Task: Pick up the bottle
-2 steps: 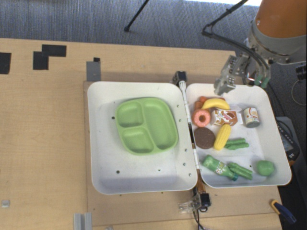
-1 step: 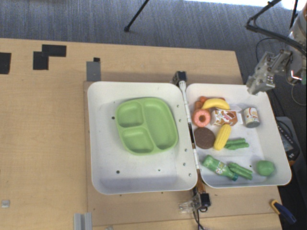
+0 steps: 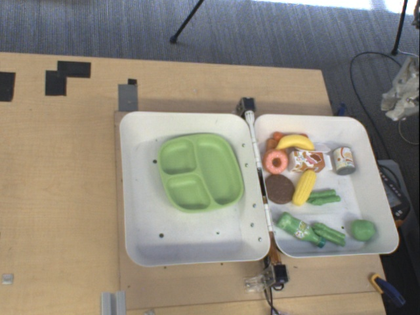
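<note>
Camera view: the bottle [image 3: 298,228] is seen lying flat, long axis slanted toward the lower right. It is placed well down-left of the gripper [image 3: 400,94] (wide or narrow cannot be told).

Both bins [image 3: 131,176] are white, on a tan bench [image 3: 59,195] with black patches [image 3: 65,76]. The tray [image 3: 199,171] is pale green. The bottle [image 3: 298,229] is green with a white label. The banana [image 3: 294,142] and corn [image 3: 304,186] are yellow. The donut [image 3: 275,162] is pink, the cookie [image 3: 280,188] dark brown. The ball [image 3: 361,230] is green, as are the beans [image 3: 324,197] and pod [image 3: 330,233]. The can [image 3: 342,160] is silver with an orange mark. The carton [image 3: 307,160] is white and red-orange. The floor [image 3: 131,18] is grey, finely ribbed.
</note>
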Controlling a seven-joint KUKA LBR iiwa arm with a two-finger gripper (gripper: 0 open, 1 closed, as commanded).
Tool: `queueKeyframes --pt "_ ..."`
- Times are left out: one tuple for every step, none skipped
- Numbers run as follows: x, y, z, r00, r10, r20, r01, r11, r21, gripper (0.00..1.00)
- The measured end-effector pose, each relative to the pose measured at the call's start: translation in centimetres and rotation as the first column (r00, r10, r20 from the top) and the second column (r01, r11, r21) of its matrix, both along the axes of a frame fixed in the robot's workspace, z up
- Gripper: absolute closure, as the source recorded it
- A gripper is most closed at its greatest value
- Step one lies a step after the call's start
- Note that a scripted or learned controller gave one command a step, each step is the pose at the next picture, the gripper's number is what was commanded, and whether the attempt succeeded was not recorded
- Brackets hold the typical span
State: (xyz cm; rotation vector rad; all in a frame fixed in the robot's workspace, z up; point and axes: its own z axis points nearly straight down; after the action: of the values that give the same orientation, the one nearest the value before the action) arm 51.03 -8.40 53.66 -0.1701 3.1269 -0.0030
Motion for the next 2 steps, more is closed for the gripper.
queueKeyframes --pt "-1.0 6.6 -11.6 0.992 0.124 -0.003 -0.124 0.992 0.002 1.0" --pt "-0.3 2.8 0.1 0.992 0.128 0.001 -0.128 0.992 -0.001 1.0"
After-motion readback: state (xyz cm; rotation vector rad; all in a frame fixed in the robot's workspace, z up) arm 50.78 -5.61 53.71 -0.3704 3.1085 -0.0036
